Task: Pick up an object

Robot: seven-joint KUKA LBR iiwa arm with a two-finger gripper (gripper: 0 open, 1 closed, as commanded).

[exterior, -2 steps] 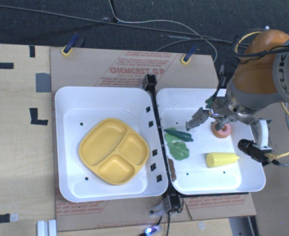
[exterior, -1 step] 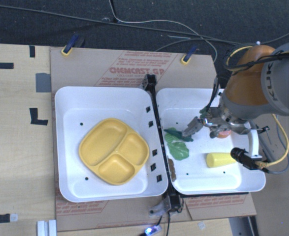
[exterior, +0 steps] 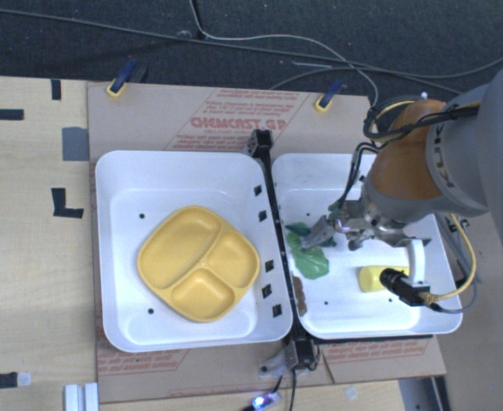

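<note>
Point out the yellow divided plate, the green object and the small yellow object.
yellow divided plate [exterior: 199,263], camera view, centre where dividers meet.
green object [exterior: 310,263], camera view, its broad lower part.
small yellow object [exterior: 370,278], camera view, its left half.

Two bins, one yellow tray

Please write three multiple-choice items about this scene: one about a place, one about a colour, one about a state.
1. Where does the yellow plastic divided plate lie?
A. left white bin
B. right white bin
C. on the cardboard

2. What colour is the soft crumpled object near the divider, in the right white bin?
A. red
B. green
C. blue

3. The gripper is:
A. over the left white bin
B. outside both bins
C. low over the green object

Answers: 1 A, it fills that bin's middle. 2 B, it is plainly green. 3 C, it reaches that object.
</note>
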